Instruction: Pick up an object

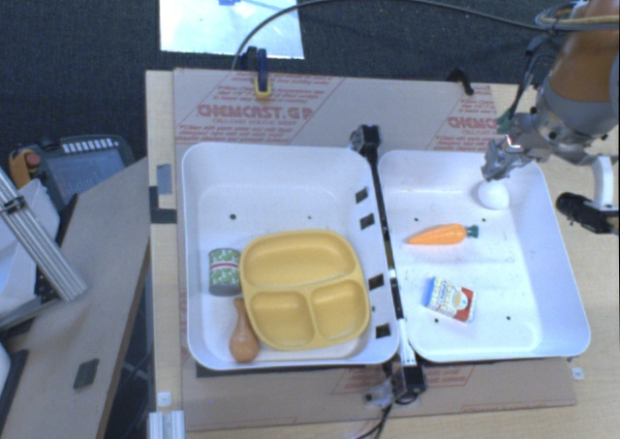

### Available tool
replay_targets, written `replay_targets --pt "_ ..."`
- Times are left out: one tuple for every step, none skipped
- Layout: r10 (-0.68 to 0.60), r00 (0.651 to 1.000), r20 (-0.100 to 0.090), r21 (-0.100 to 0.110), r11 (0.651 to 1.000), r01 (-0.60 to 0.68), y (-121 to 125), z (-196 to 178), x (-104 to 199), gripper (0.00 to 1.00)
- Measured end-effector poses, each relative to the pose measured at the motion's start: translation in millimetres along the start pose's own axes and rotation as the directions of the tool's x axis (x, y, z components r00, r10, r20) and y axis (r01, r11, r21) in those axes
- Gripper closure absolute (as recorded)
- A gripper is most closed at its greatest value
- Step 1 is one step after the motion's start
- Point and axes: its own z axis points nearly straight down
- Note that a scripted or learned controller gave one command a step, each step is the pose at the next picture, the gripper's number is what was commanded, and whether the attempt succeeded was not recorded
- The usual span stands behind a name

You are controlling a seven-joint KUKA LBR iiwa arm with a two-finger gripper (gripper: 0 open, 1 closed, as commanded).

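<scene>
Just below the pincer (501, 162), a white ball (493, 195) is sitting in the right bin (557, 234); being round, it is risking rolling away. Pincer state: cannot tell.

We see the gripper (501, 164) just behind the ball (493, 195). The carrot (441, 235) lies nearer us, the carton (449, 298) beyond that; the tray (303, 288) far left.
</scene>
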Motion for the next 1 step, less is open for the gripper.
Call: replay_targets --pt "-0.006 1.000 -0.003 0.002 1.000 0.006 -9.4 -3.3 61.7 1.00"
